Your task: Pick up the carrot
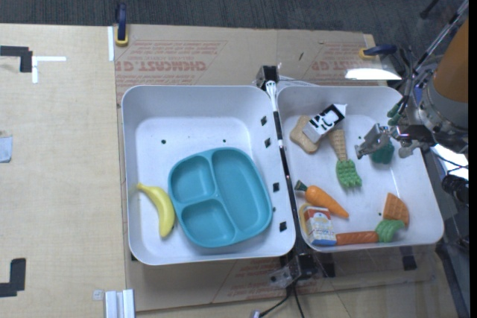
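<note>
**Gripper poised over the right bin, carrot lying free**

The left bin (141, 108), well left of the gripper, is occupied by a blue divided plate (220, 197) and a banana (158, 206). The gripper (387, 139) is seen above the right bin (428, 194), fingers spread, nothing held between them; a dark green item (383, 154) sits just below. The carrot (326, 198) is found lower left of the gripper, apart from it, on the bin floor.
</note>
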Controlling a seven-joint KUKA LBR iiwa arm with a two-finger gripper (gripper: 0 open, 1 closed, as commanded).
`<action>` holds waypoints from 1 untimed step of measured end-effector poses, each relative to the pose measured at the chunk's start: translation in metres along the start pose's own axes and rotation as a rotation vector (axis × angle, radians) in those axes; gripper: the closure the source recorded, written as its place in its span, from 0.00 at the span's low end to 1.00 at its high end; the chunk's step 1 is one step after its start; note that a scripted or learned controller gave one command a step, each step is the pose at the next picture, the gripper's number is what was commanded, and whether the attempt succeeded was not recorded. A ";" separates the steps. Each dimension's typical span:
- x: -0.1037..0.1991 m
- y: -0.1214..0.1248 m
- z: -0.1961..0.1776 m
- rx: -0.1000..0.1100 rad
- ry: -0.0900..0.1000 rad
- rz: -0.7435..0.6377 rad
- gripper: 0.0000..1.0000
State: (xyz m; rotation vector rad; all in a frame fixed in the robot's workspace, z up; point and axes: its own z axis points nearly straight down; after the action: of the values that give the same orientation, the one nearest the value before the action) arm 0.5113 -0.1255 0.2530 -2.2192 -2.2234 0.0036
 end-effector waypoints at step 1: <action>0.029 -0.034 0.149 0.003 0.003 -0.080 0.00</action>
State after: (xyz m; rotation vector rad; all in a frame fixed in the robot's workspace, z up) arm 0.4770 -0.0972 0.1044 -2.1263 -2.3069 0.0034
